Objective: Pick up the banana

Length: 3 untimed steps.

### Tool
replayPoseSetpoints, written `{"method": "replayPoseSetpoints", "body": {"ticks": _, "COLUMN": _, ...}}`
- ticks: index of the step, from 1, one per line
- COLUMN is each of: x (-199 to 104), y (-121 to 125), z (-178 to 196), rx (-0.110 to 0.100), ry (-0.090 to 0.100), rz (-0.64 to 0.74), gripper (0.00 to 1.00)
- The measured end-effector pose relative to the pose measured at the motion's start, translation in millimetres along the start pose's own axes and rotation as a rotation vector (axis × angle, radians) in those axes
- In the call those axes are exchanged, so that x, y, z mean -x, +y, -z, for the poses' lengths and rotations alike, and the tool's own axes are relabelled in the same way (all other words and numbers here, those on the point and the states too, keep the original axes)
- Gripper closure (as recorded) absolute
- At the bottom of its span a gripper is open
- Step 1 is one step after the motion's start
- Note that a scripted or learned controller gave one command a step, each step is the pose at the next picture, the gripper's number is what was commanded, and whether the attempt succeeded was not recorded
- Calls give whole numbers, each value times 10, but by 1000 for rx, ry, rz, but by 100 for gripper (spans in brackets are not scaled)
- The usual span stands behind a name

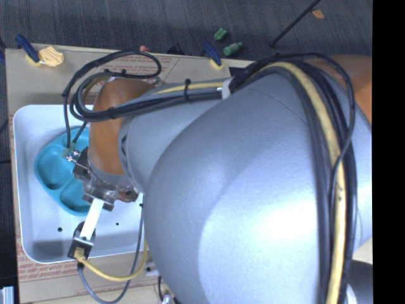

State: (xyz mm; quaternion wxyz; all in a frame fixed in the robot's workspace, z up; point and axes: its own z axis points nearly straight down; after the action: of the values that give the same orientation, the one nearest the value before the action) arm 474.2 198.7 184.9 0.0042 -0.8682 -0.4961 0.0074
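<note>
The big grey arm (266, 189) fills most of the view and hides the right bin and much of the left one. Its orange band (117, 122) hangs over the left white bin (25, 189). Below the band, the gripper (95, 185) sits low over the middle of that bin, right beside a turquoise rounded thing (54, 170) on the bin floor. The wrist covers the part of the bin beneath it.
Two blue clamps (26, 46) (212, 52) grip the bench's back edge, with a small pale yellow lump (52, 57) next to the left one. Small green bits (228, 43) lie on the dark floor beyond. Black and yellow cables (114, 68) loop over the arm.
</note>
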Motion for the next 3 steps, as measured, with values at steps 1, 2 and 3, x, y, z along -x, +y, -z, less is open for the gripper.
{"method": "replayPoseSetpoints", "body": {"ticks": 1, "x": 780, "y": 470, "z": 180, "rx": 9, "ry": 5, "rz": 22, "gripper": 100}}
{"method": "replayPoseSetpoints", "body": {"ticks": 2, "x": 1097, "y": 658, "z": 450, "rx": 11, "ry": 8, "rz": -177, "gripper": 100}}
{"method": "replayPoseSetpoints", "body": {"ticks": 3, "x": 1096, "y": 657, "z": 449, "rx": 10, "ry": 8, "rz": -177, "gripper": 0}}
